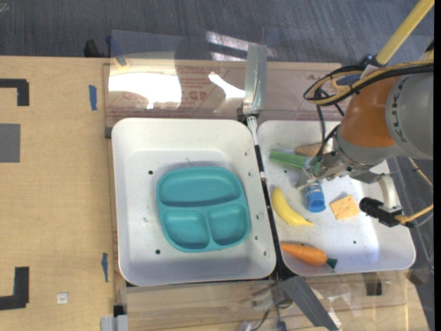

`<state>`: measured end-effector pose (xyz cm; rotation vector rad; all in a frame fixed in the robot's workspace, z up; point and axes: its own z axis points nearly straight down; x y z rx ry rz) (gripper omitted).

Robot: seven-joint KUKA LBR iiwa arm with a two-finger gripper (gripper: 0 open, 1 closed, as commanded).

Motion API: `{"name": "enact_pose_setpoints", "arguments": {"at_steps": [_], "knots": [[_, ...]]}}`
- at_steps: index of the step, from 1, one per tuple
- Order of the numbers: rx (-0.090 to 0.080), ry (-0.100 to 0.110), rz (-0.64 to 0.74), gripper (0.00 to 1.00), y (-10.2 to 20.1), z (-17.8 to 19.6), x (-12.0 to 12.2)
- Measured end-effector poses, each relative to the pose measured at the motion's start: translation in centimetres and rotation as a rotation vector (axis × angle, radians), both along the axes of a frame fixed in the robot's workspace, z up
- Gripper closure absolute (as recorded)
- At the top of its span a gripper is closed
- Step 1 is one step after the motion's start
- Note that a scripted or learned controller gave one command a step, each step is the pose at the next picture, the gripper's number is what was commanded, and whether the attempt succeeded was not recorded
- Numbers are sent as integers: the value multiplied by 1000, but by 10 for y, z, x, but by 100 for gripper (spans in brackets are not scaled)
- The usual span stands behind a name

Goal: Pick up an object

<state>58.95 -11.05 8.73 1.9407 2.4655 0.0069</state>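
Observation:
The right bin (393, 250) holds several small objects. A green stick-shaped piece (286, 159) lies near its back left, and a yellow banana (288, 209) sits left of centre. A blue cylinder (315, 199) stands in the middle, with an orange cheese wedge (344, 207) to its right. A carrot (305, 254) rests by the front wall. My gripper (311, 176) hangs low over the bin, just behind and above the blue cylinder and next to the green piece's right end. I see nothing held in it.
The left bin (131, 185) carries a teal divided plate (202, 207). A tan object (310, 148) peeks out behind the gripper. The grey and orange arm (375, 119) covers the right bin's back right corner. Cables (331, 85) loop behind it.

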Motion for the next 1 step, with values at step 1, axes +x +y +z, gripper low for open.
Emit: {"name": "enact_pose_setpoints", "arguments": {"at_steps": [1], "knots": [[0, -4, -54, 100, 64, 114, 40]]}}
